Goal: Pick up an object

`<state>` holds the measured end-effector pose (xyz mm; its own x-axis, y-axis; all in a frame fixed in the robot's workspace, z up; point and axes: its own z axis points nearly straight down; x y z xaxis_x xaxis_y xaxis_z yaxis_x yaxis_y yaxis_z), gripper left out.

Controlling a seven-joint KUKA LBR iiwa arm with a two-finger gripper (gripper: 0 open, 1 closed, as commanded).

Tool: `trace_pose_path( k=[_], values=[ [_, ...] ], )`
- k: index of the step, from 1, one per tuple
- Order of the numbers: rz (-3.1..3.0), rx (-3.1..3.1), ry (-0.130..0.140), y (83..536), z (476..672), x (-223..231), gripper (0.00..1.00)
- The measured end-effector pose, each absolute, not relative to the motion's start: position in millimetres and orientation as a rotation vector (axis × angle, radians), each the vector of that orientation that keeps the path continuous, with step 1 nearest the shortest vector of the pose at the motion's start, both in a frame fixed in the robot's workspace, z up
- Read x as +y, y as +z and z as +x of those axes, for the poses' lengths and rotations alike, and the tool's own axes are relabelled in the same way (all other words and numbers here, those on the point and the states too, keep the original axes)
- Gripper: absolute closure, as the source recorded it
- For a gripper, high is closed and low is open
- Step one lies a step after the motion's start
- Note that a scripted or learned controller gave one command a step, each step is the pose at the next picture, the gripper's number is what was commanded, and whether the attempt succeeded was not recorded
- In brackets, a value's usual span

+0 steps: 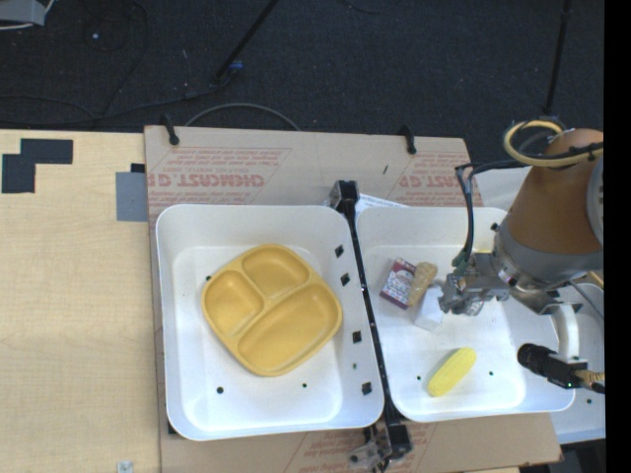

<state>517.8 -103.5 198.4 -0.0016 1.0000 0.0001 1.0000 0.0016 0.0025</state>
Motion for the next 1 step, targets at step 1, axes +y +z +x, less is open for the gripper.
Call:
trace_pose_path(
  k=[1],
  values=[
    [2.219,2.221,0.002,242.8,518.7,-104.3,1.0]
  ],
)
